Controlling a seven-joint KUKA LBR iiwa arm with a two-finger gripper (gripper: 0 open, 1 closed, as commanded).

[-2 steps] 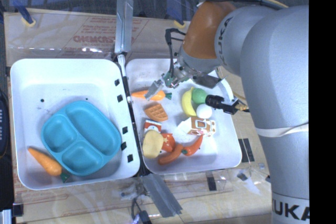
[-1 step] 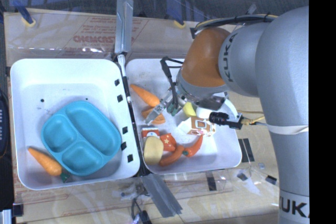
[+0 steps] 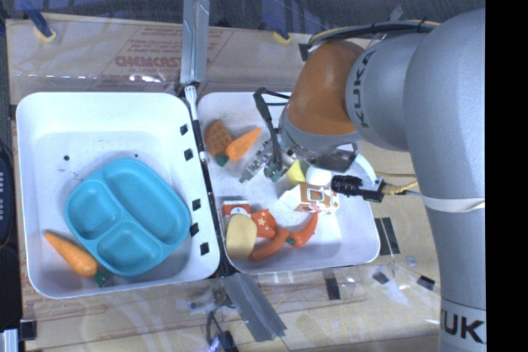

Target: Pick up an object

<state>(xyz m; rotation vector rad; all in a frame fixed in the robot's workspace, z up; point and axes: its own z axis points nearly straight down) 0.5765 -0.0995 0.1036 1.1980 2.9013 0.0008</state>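
Blue divided tray in the left bin (a carrot beside it).

You see gripper low in right bin, just beside carrot. Left bin holds blue tray, second carrot at tray's corner.

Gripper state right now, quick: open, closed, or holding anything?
Gripper: low in the right bin beside the carrot; open or closed cannot be told.
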